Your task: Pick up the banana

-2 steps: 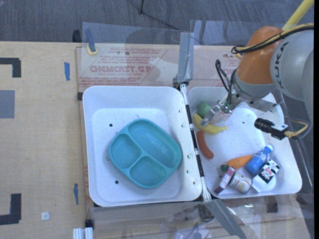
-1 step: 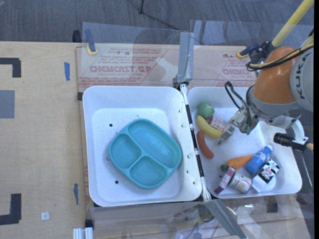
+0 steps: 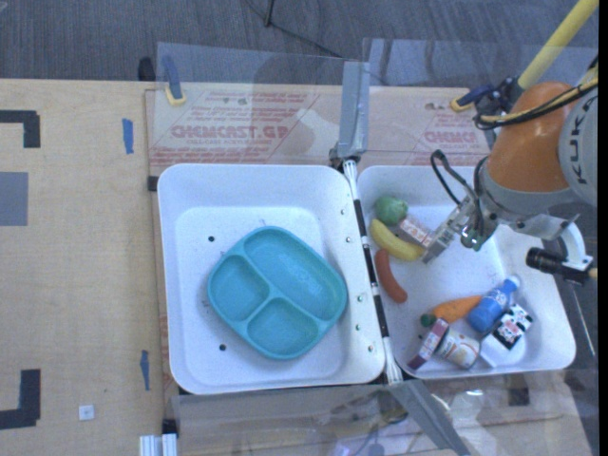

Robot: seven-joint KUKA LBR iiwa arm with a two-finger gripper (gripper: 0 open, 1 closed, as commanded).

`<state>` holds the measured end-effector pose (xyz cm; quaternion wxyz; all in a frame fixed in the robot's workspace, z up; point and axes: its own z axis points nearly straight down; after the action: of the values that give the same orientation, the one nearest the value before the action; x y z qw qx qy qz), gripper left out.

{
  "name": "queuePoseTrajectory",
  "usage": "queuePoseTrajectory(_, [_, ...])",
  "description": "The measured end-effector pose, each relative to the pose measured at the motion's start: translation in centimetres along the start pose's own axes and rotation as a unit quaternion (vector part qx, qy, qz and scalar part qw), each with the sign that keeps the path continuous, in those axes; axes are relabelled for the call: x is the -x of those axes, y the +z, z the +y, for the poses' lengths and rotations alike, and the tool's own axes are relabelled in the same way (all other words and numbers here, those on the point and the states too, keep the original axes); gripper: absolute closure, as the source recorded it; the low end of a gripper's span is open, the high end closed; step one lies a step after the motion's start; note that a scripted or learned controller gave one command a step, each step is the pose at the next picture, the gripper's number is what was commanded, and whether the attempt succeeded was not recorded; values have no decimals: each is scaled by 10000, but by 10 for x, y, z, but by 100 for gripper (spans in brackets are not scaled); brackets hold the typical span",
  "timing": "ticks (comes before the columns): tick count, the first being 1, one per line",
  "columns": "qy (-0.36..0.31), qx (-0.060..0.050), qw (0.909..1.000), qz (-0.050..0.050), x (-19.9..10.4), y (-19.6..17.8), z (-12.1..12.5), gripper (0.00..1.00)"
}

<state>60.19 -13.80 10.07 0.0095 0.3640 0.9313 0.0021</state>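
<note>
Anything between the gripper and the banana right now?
In the camera view, a small pinkish packet lies on the banana, just left of the gripper; nothing else sits between them.

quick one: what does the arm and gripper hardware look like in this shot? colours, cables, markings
The arm is grey with a rounded orange band above the wrist and dark lettering "KU" on its grey shell at the view's right. Black cables loop beside the wrist, and blue and yellow cabling crosses above the orange band. The gripper is a slim, metallic grey two-finger unit.
</note>
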Motion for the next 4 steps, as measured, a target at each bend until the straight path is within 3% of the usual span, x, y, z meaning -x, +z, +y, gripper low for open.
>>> queuePoseTrajectory(1, [0, 0, 10000, 0, 0, 0, 0, 0])
queuePoseTrajectory(2, [-223, -34, 9997, 48, 49, -7, -16, 0])
queuePoseTrajectory(3, [-45, -29, 10000, 47, 17, -55, 29, 0])
queuePoseTrajectory(4, [642, -48, 9979, 68, -34, -85, 49, 0])
